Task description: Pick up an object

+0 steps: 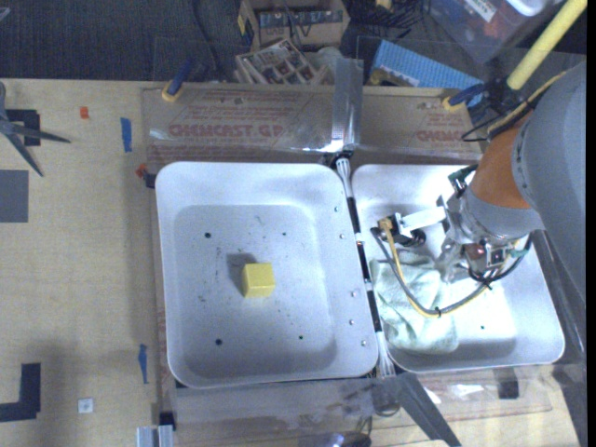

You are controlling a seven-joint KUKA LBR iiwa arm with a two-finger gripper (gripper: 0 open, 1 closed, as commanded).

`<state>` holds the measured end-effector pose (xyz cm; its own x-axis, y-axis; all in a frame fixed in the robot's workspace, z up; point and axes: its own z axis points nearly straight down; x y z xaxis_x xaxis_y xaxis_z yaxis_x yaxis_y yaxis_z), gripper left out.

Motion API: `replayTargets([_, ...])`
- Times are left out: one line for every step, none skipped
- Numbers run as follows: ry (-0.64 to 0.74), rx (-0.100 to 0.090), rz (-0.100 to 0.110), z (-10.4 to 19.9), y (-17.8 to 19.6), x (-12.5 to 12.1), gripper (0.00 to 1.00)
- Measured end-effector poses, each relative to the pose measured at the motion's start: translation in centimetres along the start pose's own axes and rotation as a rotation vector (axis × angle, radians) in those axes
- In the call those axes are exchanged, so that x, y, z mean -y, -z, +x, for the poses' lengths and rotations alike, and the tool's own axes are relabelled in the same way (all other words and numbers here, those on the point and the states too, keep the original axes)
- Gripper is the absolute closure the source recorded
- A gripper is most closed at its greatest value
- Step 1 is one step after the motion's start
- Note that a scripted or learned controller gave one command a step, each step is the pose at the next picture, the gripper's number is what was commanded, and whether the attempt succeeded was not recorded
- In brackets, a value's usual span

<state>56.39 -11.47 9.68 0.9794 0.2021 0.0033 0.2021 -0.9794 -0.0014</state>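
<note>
Scene: a grey arm (545,147) reaches in from the right and bends low over the right bin (535,338), as we see it from above the bench (74,250)

Gripper: the gripper (453,261) hangs close over the right bin's floor, near its middle; we cannot tell its state, because the wrist and loose wiring cover it from this angle

Object: a small yellow block (259,279) lies near the middle of the left bin (169,250), well apart from the gripper and across the divide between the bins

Nearer option: a pale crumpled cloth (414,322) lies in the right bin's near left corner, just beside the gripper and probably the likelier target, in our judgement

Progress: we see nothing lifted and nothing we can call held, so we judge the pick not yet done; the grasp itself and the lift are both left

In the way: a yellow cable (407,285) loops down from the wrist across the cloth and could snag or drag it; the raised rims where the bins meet lie between the gripper and the block

Around: boxes, cables and a blue panel (414,65) crowd the far side beyond the bins; a few dark tools (23,133) and tape marks lie on the bench at left
</note>
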Motion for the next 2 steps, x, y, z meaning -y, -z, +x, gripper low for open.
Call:
replayTargets([0.220, 0.003, -0.001, -0.1, 5.3, -3.2, 1.00])
replayTargets([-0.002, 0.004, -0.001, 4.7, 7.5, -5.0, 1.00])
